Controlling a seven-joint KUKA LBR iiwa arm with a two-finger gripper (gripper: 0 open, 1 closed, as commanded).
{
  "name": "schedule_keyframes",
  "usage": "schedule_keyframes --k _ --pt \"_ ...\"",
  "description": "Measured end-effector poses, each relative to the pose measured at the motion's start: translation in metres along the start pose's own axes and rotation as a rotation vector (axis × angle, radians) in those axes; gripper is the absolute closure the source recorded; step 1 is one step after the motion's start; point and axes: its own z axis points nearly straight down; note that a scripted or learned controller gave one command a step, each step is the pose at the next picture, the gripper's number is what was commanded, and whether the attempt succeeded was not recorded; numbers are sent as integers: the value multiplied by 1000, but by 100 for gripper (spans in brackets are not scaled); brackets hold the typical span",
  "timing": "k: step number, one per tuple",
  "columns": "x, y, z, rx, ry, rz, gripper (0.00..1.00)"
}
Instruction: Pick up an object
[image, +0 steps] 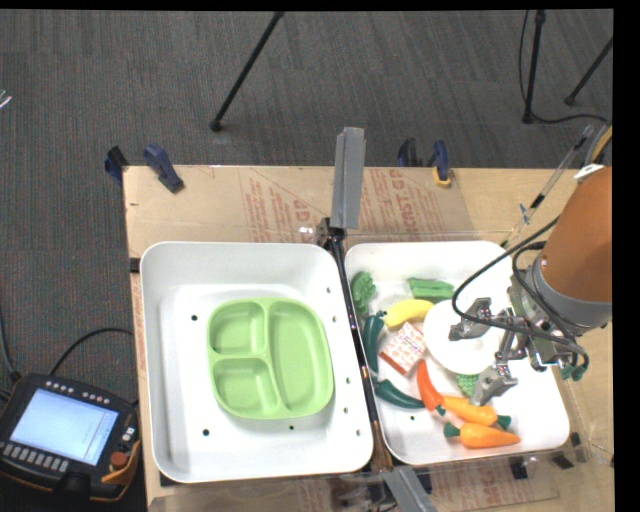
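The right bin (540, 425) holds several toy foods: a yellow banana (407, 313), a green piece (430, 289), a broccoli-like piece (362, 290), a dark green pepper (375, 338), a red-and-white box (403, 350), a red chilli (430, 388), two orange carrots (478, 423) and a white round plate (455, 338). My gripper (497, 375) hangs low over the right part of this bin, above the plate's edge and just above the carrots. I see nothing between its fingers.
The left bin (160, 300) holds a light green divided plate (270, 358). A grey post (348, 185) stands at the back between the bins. Blue clamps (160, 165) grip the bench's far edge. A teach pendant (65, 428) lies at lower left.
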Motion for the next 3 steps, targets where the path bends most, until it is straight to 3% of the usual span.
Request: schedule_keyframes --k 1,2,3 --pt "-25 9 148 1 -3 -27 0" --pt "-41 23 152 3 -10 -11 0" --pt "-9 23 157 0 -1 27 0"
